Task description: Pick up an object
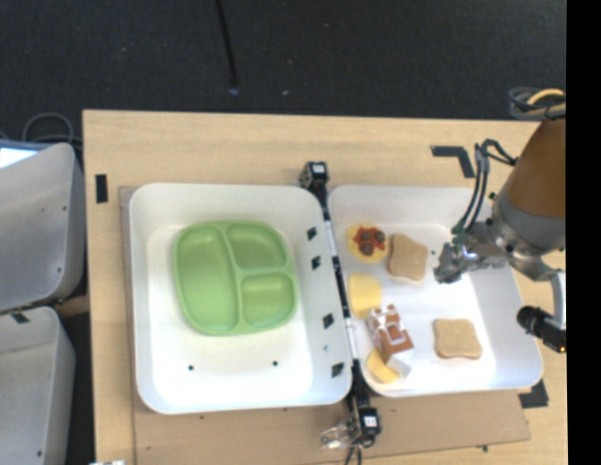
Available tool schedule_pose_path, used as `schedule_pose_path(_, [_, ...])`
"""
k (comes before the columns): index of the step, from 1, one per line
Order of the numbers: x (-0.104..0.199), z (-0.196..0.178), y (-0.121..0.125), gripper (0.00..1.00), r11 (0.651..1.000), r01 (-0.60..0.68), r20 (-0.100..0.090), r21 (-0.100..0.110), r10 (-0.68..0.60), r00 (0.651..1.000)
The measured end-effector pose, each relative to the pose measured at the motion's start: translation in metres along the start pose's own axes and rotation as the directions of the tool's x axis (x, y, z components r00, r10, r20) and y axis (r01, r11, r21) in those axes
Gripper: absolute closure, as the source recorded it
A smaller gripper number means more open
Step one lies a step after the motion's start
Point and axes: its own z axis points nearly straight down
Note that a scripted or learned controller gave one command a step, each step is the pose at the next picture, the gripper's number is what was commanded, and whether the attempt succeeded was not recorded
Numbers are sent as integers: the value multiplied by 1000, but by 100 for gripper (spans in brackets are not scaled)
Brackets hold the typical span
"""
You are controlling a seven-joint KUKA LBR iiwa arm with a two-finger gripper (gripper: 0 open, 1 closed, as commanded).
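The bread slice (408,257) nearest the pincer (446,267) is my guess at the object to be picked, since the task names none in particular. It lies flat on the floor of the right bin (494,371), in the upper middle, just right of a small round piece with red topping (366,242) and just left of the pincer tip.

The pincer sits low over the right bin, close beside the slice's right edge; whether it touches the slice I cannot tell. Whether it is spread or pressed together I cannot tell either, as the tip is small and blurred from this height. Nothing is seen pinched in it.

As toy food, the slice is probably light and fairly stiff, perhaps smooth plastic, so it could slide on the white bin floor if nudged sideways. It is thin and lies flat, which leaves little to take hold of; the best grip is likely across its narrower width, straddling two opposite edges from straight above.

Other pieces share the right bin: a second bread slice (457,338) lower right, well apart from its neighbours, a yellow block (365,293), a brown and white piece (389,331) and a pale yellow wedge (381,367) near the bin's lower left corner. The left bin (155,376) holds a green divided tray (236,276). Both bins rest on the table (184,143).
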Motion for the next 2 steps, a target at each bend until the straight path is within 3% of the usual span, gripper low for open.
schedule_pose_path(1, [-2, -41, 2, 100, 1000, 13, 0, -2, -13, 1000])
schedule_pose_path(2, [55, -32, -3, 100, 1000, 16, -2, 5, -16, 1000])
